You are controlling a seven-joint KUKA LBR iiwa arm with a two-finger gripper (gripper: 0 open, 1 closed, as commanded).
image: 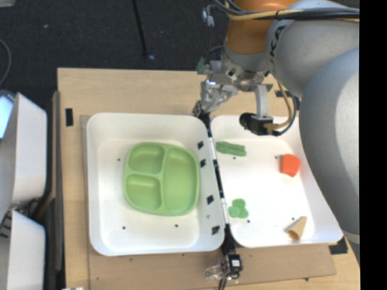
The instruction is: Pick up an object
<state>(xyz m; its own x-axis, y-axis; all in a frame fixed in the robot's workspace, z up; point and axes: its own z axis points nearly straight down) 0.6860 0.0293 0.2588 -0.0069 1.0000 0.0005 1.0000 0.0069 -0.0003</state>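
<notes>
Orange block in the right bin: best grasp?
Come straight down on the orange block and pinch its two flat side faces. It sits alone on the right bin floor, apart from the walls, so fingers likely fit either side.

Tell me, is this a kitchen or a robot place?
Probably a robot lab, not a kitchen: a big grey arm reaches over two white bins on a wooden bench, and the food is toys, like the orange block.

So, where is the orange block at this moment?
The orange block lies in the right bin, near its right side, right of the long green piece and above the tan cone.
</notes>
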